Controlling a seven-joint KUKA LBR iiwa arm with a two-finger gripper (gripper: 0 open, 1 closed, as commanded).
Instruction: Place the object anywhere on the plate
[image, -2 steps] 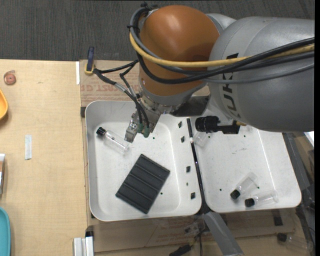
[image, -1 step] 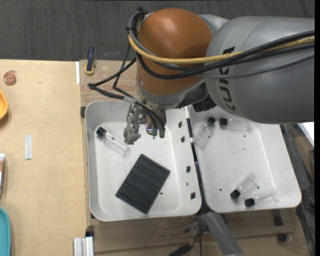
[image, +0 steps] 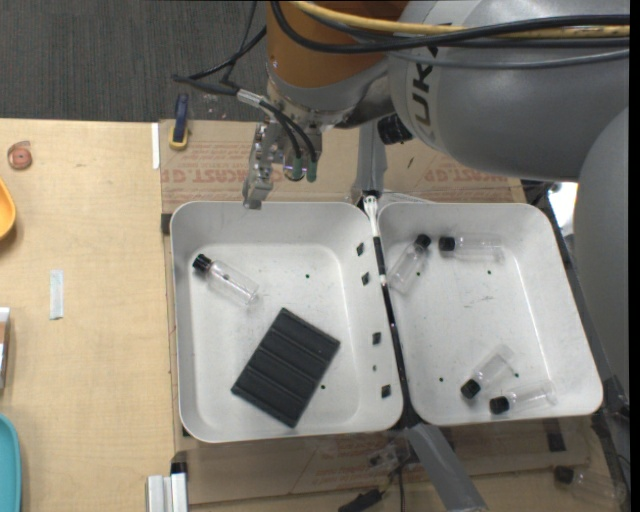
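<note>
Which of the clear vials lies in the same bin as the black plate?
The black-capped vial in the left bin, up and left of the black plate. The other four vials all lie in the right bin.

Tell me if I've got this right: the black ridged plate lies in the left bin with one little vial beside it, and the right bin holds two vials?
Not quite. The camera view shows four vials in the right bin, not two: a pair near its top edge and a pair near its lower corner. The rest holds: the black ridged plate lies in the left bin with one vial beside it.
</note>
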